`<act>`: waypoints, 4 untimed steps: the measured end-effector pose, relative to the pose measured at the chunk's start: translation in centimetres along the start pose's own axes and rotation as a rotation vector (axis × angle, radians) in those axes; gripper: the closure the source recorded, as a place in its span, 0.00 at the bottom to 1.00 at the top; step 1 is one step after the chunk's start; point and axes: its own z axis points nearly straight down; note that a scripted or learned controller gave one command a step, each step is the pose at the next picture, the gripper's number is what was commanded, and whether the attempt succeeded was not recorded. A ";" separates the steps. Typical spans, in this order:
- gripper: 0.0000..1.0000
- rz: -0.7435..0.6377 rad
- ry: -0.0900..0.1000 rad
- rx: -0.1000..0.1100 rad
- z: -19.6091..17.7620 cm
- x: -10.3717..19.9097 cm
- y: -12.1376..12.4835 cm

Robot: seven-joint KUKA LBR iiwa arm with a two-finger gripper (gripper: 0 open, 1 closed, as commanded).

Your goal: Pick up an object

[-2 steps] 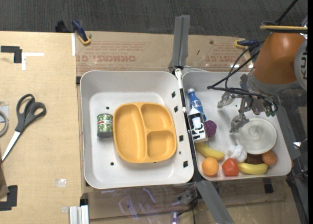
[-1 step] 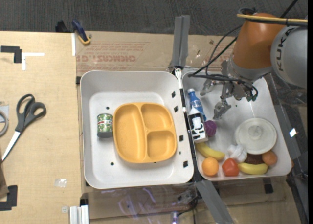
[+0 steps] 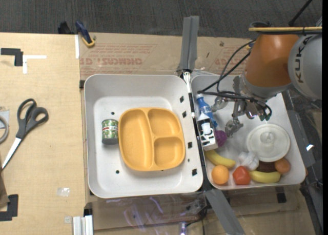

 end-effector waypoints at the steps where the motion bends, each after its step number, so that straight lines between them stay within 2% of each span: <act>1: 0.00 0.063 0.001 0.000 0.0 3.2 1.4; 2: 0.00 -0.041 -0.002 0.002 -1.5 5.7 -4.2; 3: 0.00 -0.087 -0.005 0.015 -0.3 3.0 0.4; 4: 0.00 -0.066 -0.003 0.007 -0.1 5.5 1.7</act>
